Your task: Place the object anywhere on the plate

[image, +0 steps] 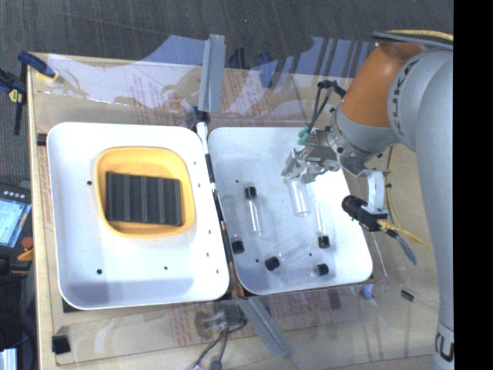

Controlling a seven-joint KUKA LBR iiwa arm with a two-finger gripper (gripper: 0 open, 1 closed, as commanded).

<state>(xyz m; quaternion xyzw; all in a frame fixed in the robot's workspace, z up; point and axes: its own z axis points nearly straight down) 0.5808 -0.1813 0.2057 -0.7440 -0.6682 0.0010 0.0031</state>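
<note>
A yellow plate (143, 159) lies in the left bin and carries a dark grey ridged block (144, 199). Several clear plastic tubes with black caps lie in the right bin. One tube (253, 211) rests left of centre, another (320, 223) to the right, and a third (293, 256) near the front wall. My gripper (302, 168) hangs low over the back of the right bin. A clear tube (299, 197) shows just below its tip; whether the tube is touched or gripped is hidden by the wrist.
The two white bins (73, 276) (350, 262) meet at a dark central divider (216, 206). The grey arm with its orange band (377, 91) crosses the right bin's back right corner. A black cable clip (360, 210) juts over the right rim.
</note>
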